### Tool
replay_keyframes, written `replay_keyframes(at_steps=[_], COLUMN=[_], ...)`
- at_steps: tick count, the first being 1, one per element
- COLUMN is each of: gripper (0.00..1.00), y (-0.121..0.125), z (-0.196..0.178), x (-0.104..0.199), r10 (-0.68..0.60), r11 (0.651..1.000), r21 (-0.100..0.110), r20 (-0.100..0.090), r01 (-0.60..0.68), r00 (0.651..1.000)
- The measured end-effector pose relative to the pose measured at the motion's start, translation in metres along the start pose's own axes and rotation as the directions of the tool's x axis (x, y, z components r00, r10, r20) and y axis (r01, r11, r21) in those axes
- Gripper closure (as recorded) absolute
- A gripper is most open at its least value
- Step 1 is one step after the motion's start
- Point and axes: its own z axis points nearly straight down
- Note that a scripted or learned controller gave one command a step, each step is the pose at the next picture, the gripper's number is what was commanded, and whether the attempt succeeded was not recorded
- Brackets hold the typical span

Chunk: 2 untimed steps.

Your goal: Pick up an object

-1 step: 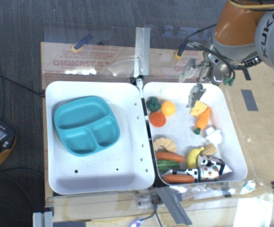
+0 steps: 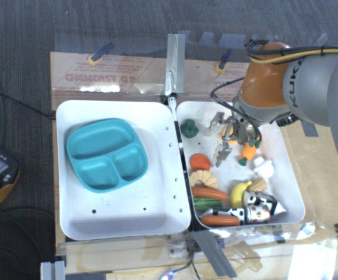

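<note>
Far to the left of your tool sits the turquoise plastic divided plate (image 2: 106,153), lying in the left white bin (image 2: 76,214) on the counter (image 2: 70,74). Closer in, in the right white bin (image 2: 291,174), you see a small dark green round toy (image 2: 189,128) just left of the tool and slightly above it. Below and left of the tool lies an orange-red round toy fruit (image 2: 200,161), with a beige ridged pastry-like piece (image 2: 203,178) under it, then a long orange carrot-shaped toy (image 2: 210,193), a green vegetable toy (image 2: 207,203) and a red-orange sausage-shaped toy (image 2: 220,220).

Your tool (image 2: 222,140) hangs over the upper middle of the right bin, its two metal fingers (image 2: 222,154) spread apart, with nothing between them. Just right of it rests a small orange toy with a green top (image 2: 249,151), then a white lumpy piece (image 2: 263,168). Below and right you find a yellow banana-shaped toy (image 2: 239,193) and a black-and-white figure (image 2: 259,207).
</note>
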Motion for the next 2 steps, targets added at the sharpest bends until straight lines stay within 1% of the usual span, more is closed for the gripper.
replay_keyframes(at_steps=[1,2], gripper=[0.00,0.00], y=[-0.078,-0.093], z=[0.009,0.010], x=[0.073,0.004], r10=[-0.017,-0.017], r11=[1.000,1.000], r21=[0.005,0.006], r20=[0.012,0.013], r01=[0.017,0.017], r00=[1.000,1.000])
